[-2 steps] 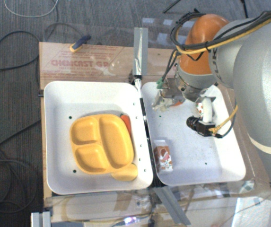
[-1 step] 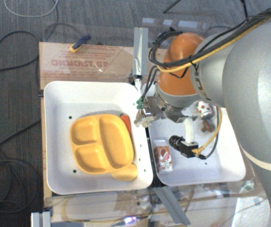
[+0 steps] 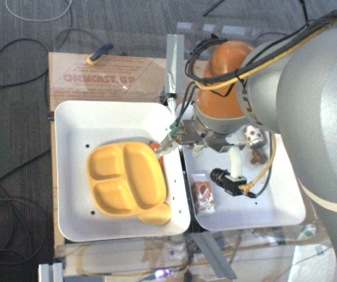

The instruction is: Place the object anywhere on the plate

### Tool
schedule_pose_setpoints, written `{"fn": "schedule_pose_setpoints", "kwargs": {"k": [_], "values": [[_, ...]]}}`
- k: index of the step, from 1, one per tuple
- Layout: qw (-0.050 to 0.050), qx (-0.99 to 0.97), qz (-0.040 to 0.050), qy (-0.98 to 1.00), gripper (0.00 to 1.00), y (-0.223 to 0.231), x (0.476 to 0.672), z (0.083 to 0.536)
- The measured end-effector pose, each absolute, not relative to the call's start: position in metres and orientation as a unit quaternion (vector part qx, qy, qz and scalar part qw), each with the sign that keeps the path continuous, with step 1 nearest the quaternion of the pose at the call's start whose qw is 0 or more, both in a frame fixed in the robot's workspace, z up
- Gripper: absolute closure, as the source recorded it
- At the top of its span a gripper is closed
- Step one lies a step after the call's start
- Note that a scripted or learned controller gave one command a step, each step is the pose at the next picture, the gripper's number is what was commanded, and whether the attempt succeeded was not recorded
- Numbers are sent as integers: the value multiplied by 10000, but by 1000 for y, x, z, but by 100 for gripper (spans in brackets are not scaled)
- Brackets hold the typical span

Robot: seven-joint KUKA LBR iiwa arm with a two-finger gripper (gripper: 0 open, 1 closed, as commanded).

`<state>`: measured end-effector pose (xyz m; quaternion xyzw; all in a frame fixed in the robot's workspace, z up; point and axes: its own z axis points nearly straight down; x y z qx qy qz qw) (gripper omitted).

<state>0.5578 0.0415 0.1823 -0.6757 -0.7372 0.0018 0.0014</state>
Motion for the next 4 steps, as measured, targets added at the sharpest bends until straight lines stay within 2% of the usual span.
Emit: {"fn": "schedule_pose_setpoints", "kwargs": {"k": [1, 2, 3, 4], "values": [[28, -6755, 32, -7373, 100, 42, 557, 190], [28, -6757, 33, -7372, 0, 41, 557, 190], [41, -6758, 47, -7370, 100, 41, 557, 198], [41, -6758, 48, -7370, 0, 41, 557, 198]]}}
